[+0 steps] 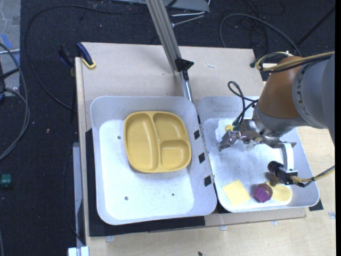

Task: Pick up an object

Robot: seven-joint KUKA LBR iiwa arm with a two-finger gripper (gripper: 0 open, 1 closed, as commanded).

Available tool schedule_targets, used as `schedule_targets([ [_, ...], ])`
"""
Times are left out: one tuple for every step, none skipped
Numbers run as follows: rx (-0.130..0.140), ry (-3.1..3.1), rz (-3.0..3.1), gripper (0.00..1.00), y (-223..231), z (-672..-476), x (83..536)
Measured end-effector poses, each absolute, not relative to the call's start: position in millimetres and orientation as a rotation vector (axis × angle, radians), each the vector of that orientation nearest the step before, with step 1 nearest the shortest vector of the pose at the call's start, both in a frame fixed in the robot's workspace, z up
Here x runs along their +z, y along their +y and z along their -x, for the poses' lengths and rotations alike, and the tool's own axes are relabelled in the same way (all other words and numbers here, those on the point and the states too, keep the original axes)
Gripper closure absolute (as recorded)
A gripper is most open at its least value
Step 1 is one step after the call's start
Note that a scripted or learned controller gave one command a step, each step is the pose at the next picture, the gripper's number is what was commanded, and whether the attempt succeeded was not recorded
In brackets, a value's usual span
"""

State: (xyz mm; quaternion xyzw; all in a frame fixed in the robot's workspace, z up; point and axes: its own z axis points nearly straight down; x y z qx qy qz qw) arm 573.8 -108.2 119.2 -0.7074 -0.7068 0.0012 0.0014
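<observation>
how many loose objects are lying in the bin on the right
3, all along the near edge of the right bin: a yellow square block, a purple object beside it, and a pale yellow piece touching the purple one. The arm may hide others.

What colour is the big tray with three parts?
Yellow tray, seen in the camera view.

Wooden bench (224,57) under two white bins (106,159).

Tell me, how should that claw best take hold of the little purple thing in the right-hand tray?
Probably from straight above, closing across the rounded middle of the purple thing. It is a small lump lying low on the right tray floor. A pale yellow piece touches its right side and a yellow square lies close on its left, so the fingers would likely fit better front to back.
</observation>
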Motion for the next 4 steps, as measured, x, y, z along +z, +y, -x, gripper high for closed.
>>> schedule_targets([
  [0.001, -2.221, 2.222, 0.00, -108, -574.0, 92],
  [-0.002, -2.223, 2.226, 1.00, -109, -575.2, 104],
  [-0.002, -2.221, 2.224, 1.00, -112, -570.0, 147],
  [-0.004, -2.226, 2.222, 1.00, -112, -571.0, 200],
])
